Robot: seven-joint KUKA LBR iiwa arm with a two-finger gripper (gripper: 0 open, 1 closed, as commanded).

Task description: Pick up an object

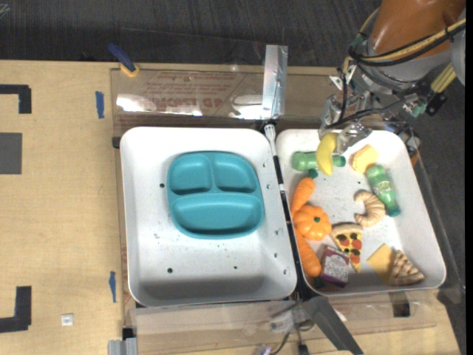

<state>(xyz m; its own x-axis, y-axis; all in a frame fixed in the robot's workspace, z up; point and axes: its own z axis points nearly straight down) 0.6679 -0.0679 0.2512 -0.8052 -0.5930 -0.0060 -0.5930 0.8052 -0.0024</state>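
My gripper hangs over the back left corner of the right bin, below the orange-banded wrist. A yellow banana hangs upright from its tips, its top end pinched between them, overlapping a green vegetable. Toy food lies loose in the same bin: a yellow wedge, a green bottle, a croissant, a carrot, an orange pumpkin and a pizza slice.
The left bin holds a teal divided plate. At the right bin's front lie a purple box, a cheese piece and a bread slice. A clear panel with a metal post stands behind the bins.
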